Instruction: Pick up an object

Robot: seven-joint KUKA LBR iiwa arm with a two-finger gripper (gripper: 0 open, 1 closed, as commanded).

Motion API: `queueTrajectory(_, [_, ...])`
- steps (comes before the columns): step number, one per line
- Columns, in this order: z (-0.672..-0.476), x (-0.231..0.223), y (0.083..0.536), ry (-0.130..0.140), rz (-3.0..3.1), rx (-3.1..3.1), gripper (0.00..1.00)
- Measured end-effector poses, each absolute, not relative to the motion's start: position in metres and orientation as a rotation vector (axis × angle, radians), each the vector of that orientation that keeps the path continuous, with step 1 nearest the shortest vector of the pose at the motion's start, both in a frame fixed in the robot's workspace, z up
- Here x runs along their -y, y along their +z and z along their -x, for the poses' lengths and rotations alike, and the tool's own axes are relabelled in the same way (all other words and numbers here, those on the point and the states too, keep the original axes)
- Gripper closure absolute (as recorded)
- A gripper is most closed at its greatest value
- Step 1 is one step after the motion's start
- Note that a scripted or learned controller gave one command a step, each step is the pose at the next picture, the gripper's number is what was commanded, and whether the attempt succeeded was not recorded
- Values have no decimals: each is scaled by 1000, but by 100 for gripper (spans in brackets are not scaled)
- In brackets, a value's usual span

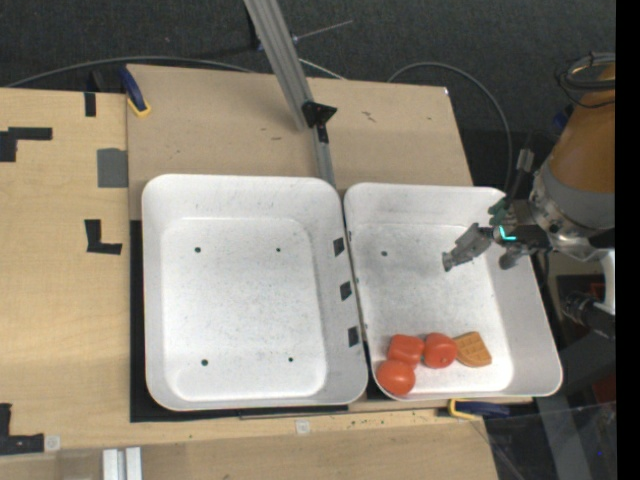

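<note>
Over the right bin, near its upper right side: the end effector, reaching in from the right on the grey arm with the orange band. Fingers apart by the look of the two dark prongs, one toward the bin's middle, one nearer the wrist; nothing between them. Down in the near corner of the same bin, well apart from the end effector: three red tomato-like pieces bunched together and touching, with a tan, bread-like piece just beside them on the right. Probably slid there against the near wall, hence the tight cluster. Left bin alongside on the wooden surface. Nothing picked up yet; likely a reach toward the near corner before any grasp.
</note>
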State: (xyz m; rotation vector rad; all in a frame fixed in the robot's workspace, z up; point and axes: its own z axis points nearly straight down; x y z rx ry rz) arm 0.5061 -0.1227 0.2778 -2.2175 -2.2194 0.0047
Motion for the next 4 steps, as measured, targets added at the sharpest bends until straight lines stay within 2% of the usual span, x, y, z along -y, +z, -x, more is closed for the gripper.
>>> queueTrajectory(1, [-507,123,280,1,2219,2223,0])
queueTrajectory(4, [-499,105,101,9,2215,2216,0])
